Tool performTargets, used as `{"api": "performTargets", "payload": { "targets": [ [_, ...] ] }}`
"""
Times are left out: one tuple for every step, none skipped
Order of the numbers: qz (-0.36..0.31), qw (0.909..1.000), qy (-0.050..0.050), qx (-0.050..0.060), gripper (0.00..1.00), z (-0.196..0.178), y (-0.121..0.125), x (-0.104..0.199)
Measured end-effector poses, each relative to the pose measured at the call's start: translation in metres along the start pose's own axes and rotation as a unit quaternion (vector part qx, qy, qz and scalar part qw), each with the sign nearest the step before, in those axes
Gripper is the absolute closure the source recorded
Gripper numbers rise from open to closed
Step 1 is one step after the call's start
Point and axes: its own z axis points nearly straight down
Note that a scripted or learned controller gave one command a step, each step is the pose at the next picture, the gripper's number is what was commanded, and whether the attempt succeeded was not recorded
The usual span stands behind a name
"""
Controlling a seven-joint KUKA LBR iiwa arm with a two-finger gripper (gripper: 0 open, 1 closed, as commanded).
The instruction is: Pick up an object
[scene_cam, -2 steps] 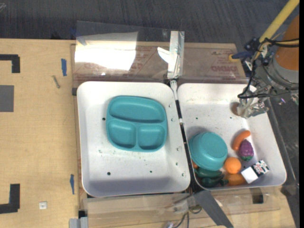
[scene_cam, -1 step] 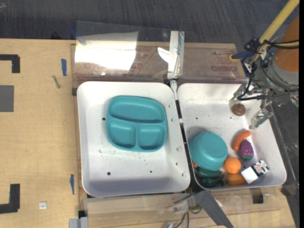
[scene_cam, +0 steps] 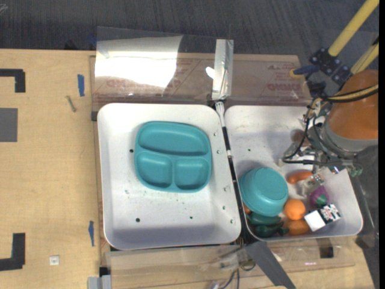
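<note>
Crowding the lower right of the frame, your candidates for picking sit packed together in the right bin (scene_cam: pixel 264 122): an upturned teal bowl (scene_cam: pixel 264 189), an orange ball (scene_cam: pixel 295 210) just beside it, a second orange piece (scene_cam: pixel 298 177) above that, a purple item (scene_cam: pixel 318 195), and a white block with dark markings (scene_cam: pixel 322 216) at the heap's outer edge. A dark green thing (scene_cam: pixel 264 224) peeks from under the bowl. They lie touching or nearly so, likely because the bin's sloped walls gather everything toward that corner, so you should expect a grab to nudge neighbours.

Your gripper (scene_cam: pixel 314 161) hangs over the upper edge of that cluster, close to the second orange piece, which suggests the program is aiming there. Wiring and the wrist's orange band (scene_cam: pixel 355 110) hide the fingertips, so whether they are spread or closed cannot be told, and nothing shows between them.

Further out, the left bin (scene_cam: pixel 114 161) carries a teal divided plate (scene_cam: pixel 173 155) alone at its middle, well apart from the arm. Beyond both bins, a clear plastic sheet (scene_cam: pixel 138 65) lies along the top.
</note>
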Motion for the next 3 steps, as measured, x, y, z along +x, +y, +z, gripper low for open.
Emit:
{"api": "performTargets", "payload": {
  "targets": [
    [0.152, 0.9884, 0.001, 0.002, 0.0, -0.001, 0.047, 0.038],
    [0.151, 0.9885, -0.005, 0.005, 1.0, -0.014, 0.046, 0.034],
    [0.118, 0.993, 0.001, -0.002, 1.0, -0.026, 0.057, -0.062]
  ]
}}
